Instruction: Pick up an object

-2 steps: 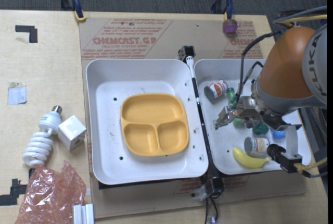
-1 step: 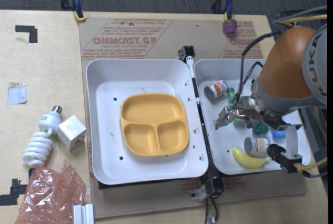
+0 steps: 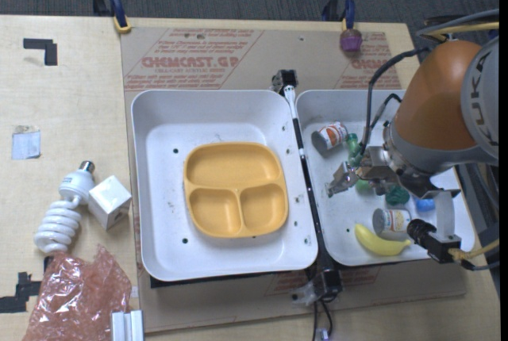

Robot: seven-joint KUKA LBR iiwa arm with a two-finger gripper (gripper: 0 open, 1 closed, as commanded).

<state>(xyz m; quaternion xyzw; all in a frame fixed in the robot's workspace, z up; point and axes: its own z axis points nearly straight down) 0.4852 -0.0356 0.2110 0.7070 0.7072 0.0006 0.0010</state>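
The right bin (image 3: 317, 105) holds several small objects. A grey and red can (image 3: 329, 136) lies near its far left, with a green object (image 3: 353, 143) beside it. A yellow banana (image 3: 379, 241) lies at the near edge, and a small jar (image 3: 391, 220) sits just above it. Green pieces (image 3: 394, 193) and a blue piece (image 3: 425, 204) lie under the arm. My gripper (image 3: 346, 178) hangs low over the bin's left middle, below the can and left of the green pieces. I see nothing clearly held in it.
The left bin (image 3: 155, 125) holds a yellow divided plate (image 3: 236, 189). Outside the bins, a spiral light bulb (image 3: 63, 212), a white cube (image 3: 109, 201) and a pink plastic bag (image 3: 75, 300) lie at the left. A purple object (image 3: 351, 39) sits behind the right bin.
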